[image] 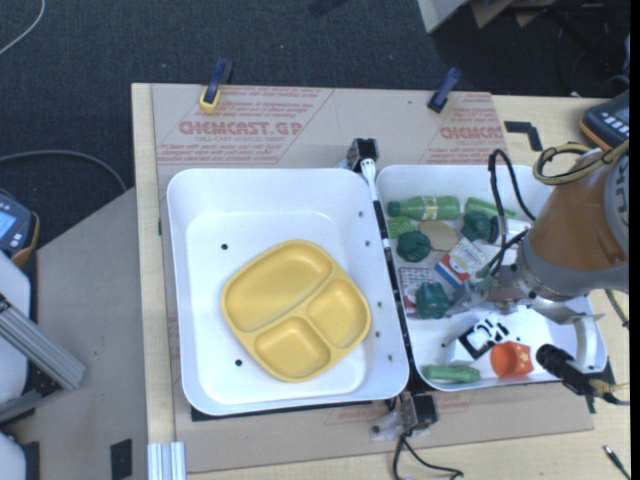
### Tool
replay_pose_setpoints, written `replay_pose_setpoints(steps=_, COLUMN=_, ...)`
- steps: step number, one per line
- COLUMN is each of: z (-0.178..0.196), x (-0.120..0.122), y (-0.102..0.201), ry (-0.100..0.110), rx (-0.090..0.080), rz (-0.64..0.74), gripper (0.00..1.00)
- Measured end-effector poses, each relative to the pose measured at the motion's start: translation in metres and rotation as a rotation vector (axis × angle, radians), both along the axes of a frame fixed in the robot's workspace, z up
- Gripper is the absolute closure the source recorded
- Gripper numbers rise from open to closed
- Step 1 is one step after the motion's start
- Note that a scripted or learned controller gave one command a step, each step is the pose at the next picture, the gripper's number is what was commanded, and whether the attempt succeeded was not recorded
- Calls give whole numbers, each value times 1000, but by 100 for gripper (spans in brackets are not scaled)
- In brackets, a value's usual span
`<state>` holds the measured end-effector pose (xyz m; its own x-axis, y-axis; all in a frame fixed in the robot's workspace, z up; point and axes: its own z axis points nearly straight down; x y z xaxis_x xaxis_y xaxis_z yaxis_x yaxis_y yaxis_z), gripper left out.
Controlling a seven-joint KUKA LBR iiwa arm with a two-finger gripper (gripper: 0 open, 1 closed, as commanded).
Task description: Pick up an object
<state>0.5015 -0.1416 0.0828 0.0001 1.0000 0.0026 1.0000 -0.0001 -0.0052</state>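
i am looking down at a slant on a bench [300, 118] that bears two shallow white bins side by side. the left bin [190, 268] holds a yellow divided plate [295, 310] with three compartments, lying flat near the bin's middle.

the right bin [400, 183] is crowded with small things. along its far side lies a green bottle [425, 208], with a dark green lump [414, 245] just in front of it and a pale round disc [438, 235] beside that. a small white and red packet [463, 261] lies near the middle. a dark green toy [432, 299] lies toward the bin's left wall. nearer the front edge are a black and white block [480, 336], an orange toy [511, 360] just right of it, and a green pod [450, 373] lying along the front rim.

my arm [585, 238] comes in from the right, grey with an orange band, cables looping over it. my gripper [487, 290] reaches down over the middle of the right bin, close to the packet and the dark green toy, with the black and white block just in front of it. i cannot tell how my gripper is set, nor whether it touches any of these things.
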Motion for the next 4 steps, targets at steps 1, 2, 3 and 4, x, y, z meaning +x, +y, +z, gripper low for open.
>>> replay_pose_setpoints(steps=1, z=12, x=1, y=-1, ry=-5, rx=-2, rz=-1, gripper=100)
replay_pose_setpoints(steps=2, z=70, x=6, y=8, ry=-12, rx=-5, rz=2, gripper=100)
replay_pose_setpoints(steps=3, z=129, x=17, y=7, ry=-14, rx=-6, rz=2, gripper=100)
replay_pose_setpoints(steps=4, z=143, x=18, y=7, ry=-10, rx=-4, rz=2, gripper=100)
